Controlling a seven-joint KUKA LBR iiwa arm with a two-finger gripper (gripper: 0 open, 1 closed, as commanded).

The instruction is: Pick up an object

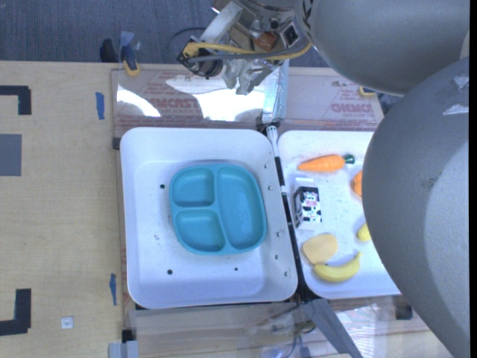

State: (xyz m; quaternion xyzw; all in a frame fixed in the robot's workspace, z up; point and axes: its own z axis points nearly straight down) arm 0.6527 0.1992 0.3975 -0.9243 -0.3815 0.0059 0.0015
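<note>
Your gripper (250,80) sits at 12 o'clock behind the bins, finger state: cannot tell. Carrot (326,163) in the right bin (339,289) lies toward 5 o'clock of it, long axis 3–9.

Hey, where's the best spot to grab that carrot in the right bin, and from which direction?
Probably the carrot's thick orange middle, coming straight down. It lies flat and roughly level across the right bin, so fingers closing across its narrow width should fit, with bare floor on both sides. Avoid the tapered end and the green top.
</note>
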